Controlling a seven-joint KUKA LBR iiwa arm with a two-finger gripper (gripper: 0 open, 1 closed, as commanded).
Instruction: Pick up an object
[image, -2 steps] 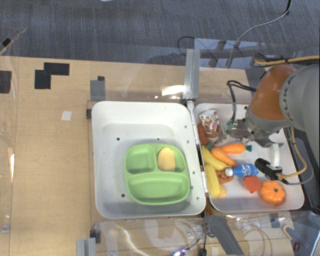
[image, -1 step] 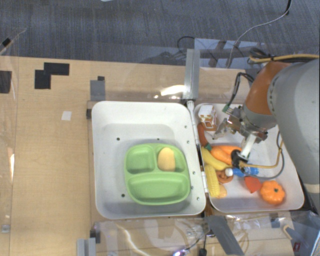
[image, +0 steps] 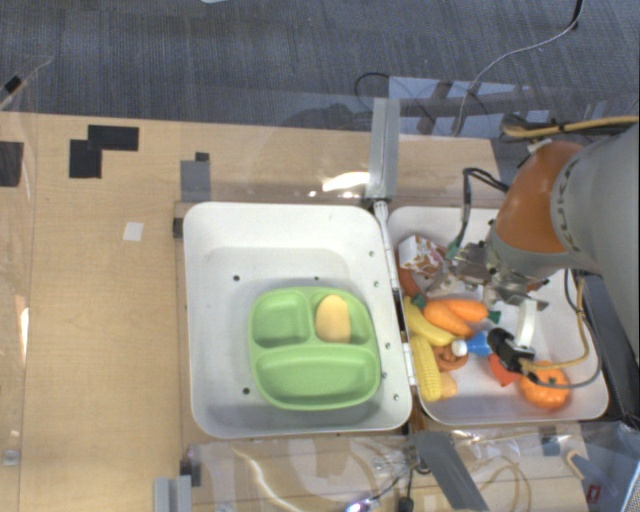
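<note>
Camera view, from the left: pale wooden counter, then a shallow white plastic bin cradling a green divided plastic plate, yellow egg-shaped toy nested in its upper right compartment. Further right, second white bin heaped with toy food: yellow corn cob, orange plastic carrot. Above that heap, end effector, likely hunting for a pick; apart or together, cannot tell.
</note>
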